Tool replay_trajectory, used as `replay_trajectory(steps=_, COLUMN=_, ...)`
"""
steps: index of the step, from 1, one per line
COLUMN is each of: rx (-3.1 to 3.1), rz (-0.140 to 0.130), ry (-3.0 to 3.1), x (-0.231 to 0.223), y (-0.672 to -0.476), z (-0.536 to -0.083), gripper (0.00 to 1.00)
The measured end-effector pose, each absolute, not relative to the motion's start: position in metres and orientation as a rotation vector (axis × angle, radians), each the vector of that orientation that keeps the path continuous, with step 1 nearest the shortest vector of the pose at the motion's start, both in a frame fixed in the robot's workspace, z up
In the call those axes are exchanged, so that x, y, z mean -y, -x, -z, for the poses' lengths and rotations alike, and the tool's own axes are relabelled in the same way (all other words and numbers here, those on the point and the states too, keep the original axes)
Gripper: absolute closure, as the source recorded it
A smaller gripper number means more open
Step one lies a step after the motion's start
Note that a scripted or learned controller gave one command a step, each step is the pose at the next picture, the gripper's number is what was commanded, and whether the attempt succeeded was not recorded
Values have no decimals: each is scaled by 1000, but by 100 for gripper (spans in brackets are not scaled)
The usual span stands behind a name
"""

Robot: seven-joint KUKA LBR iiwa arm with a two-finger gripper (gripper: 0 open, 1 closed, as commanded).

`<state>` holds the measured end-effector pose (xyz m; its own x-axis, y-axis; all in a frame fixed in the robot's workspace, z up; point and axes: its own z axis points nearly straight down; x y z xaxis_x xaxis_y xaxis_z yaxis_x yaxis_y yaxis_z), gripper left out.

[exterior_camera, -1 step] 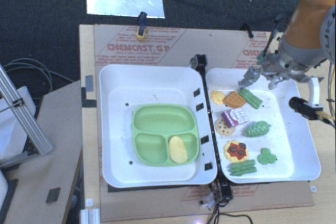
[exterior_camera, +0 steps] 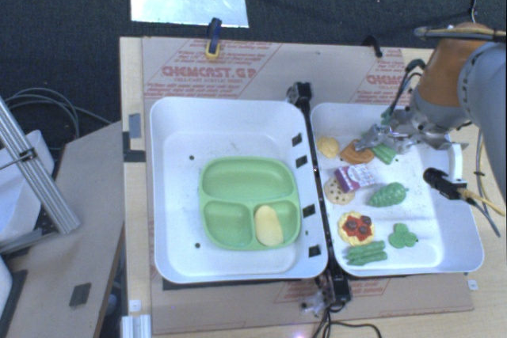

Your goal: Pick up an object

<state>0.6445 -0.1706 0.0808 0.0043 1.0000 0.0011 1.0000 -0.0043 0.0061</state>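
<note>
Camera view. Left bin (exterior_camera: pixel 170 131): smooth white plastic, holding a glossy green compartment tray (exterior_camera: pixel 238 182) with a yellow oval piece (exterior_camera: pixel 269 226) in its 5 o'clock compartment. Right bin (exterior_camera: pixel 463 245): small toy foods, among them a pizza round (exterior_camera: pixel 356 227), green pea pod (exterior_camera: pixel 366 253), knobbly green leaf (exterior_camera: pixel 386 195), cookie (exterior_camera: pixel 339 191), yellow lump (exterior_camera: pixel 328 147). Gripper (exterior_camera: pixel 374 142) low at the bin's 11 o'clock; cannot tell its grip. Desk (exterior_camera: pixel 238 67) sheet printed "CHEMCAST GP" in red.
</note>
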Motion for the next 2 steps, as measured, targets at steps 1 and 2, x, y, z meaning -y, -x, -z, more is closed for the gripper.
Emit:
replay_trajectory(steps=1, rx=-2215, rz=-18, ry=-2210, x=168, y=-648, z=-102, gripper=100)
replay_trajectory(steps=2, rx=-2233, rz=-13, ry=-2205, x=66, y=-603, z=-190, gripper=100)
